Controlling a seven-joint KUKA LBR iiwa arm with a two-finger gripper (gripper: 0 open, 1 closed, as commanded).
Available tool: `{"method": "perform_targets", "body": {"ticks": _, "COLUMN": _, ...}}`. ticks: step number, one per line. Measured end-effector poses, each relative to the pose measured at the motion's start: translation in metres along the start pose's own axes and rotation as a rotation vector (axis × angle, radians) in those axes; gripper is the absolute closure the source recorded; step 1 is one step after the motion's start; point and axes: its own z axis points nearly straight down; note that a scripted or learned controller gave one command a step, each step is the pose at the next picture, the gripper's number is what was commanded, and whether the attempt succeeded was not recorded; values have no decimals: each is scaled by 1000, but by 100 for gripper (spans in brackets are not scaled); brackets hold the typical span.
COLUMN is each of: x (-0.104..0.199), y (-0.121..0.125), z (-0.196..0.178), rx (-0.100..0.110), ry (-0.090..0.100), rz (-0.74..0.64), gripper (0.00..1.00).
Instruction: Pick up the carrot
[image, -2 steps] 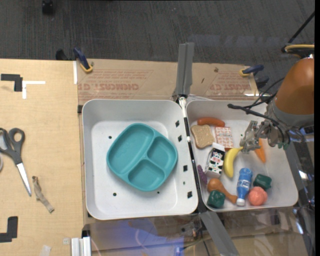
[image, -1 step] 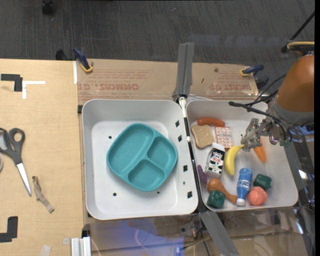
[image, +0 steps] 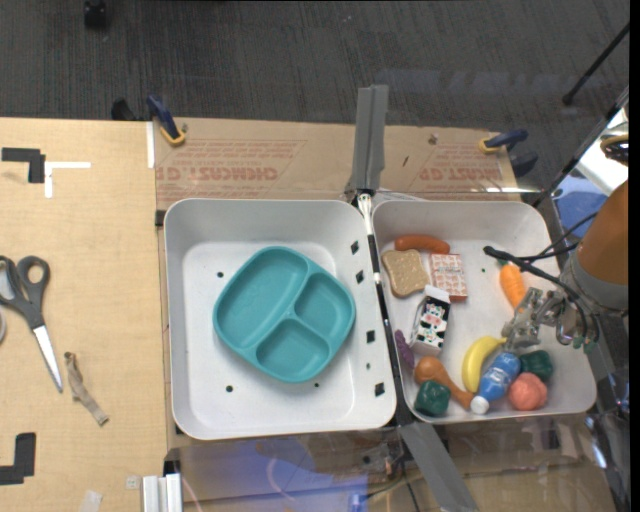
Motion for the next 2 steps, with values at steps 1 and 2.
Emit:
{"method": "perform_targets", "body": {"ticks": 1, "x": 0, "y": 0, "z": 0, "rx": 0, "ry": 0, "rz": 0, "gripper": 0}}
{"method": "perform_targets", "body": {"ticks": 2, "x": -43, "y": 16, "z": -1, "rx": 0, "ry": -4, "rz": -188, "gripper": 0}}
